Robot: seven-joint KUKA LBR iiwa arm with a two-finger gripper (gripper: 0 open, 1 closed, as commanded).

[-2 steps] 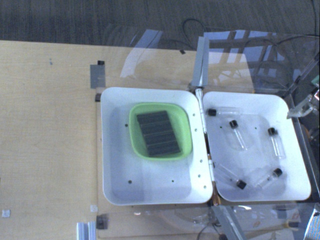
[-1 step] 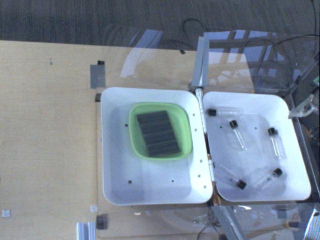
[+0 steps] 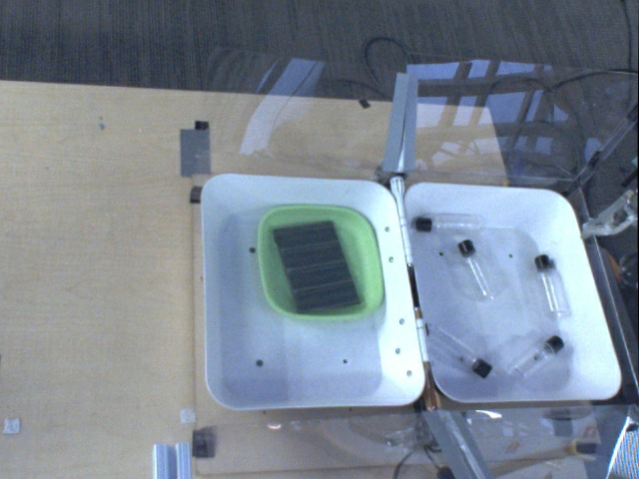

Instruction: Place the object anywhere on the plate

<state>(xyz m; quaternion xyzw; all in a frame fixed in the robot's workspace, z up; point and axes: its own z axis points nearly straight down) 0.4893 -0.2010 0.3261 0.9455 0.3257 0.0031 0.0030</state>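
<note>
A square green plate with rounded corners lies in the upper middle of the left white bin. A dark grey ribbed rectangular object rests flat on the plate, slightly turned, and covers most of its floor. In the right white bin lie several clear vials with black caps, among them one near the back left corner, one at the right and one at the front.
A metal divider post rises behind the seam between the bins. Dark cables trail over the bench behind it. The tan bench top stretches out to the left. A frame with clear panels stands at the far right.
</note>
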